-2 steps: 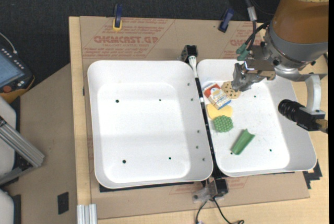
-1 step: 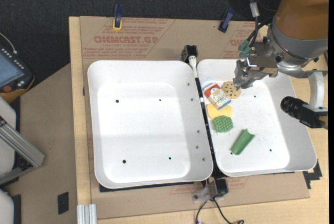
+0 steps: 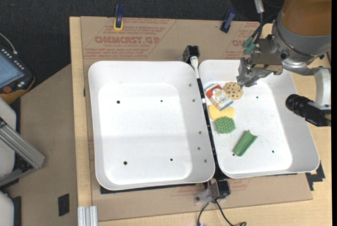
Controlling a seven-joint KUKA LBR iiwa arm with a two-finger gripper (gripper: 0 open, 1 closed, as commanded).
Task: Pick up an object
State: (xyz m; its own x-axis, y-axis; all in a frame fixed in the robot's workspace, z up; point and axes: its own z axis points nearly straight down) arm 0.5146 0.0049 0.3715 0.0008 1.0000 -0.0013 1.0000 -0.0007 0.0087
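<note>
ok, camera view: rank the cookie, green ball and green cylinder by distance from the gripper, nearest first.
1. Round tan chocolate-chip cookie, just below-left of the gripper.
2. Bumpy green ball, further down by the bins' divider.
3. Green cylinder, lowest in the right bin.

Your arm (image 3: 308,3) reaches in from the right of the right bin (image 3: 295,159), its broad orange band sitting highest in the view and the grey wrist section just beneath it, bent down toward that bin's far half. Below the wrist you can see the tool (image 3: 247,80) pointing steeply downward, its tip low over the far left part of the bin, close to the wall it shares with the neighbouring bin. From this angle you cannot make out the spacing at the tip, since the grey body hides it.
</note>
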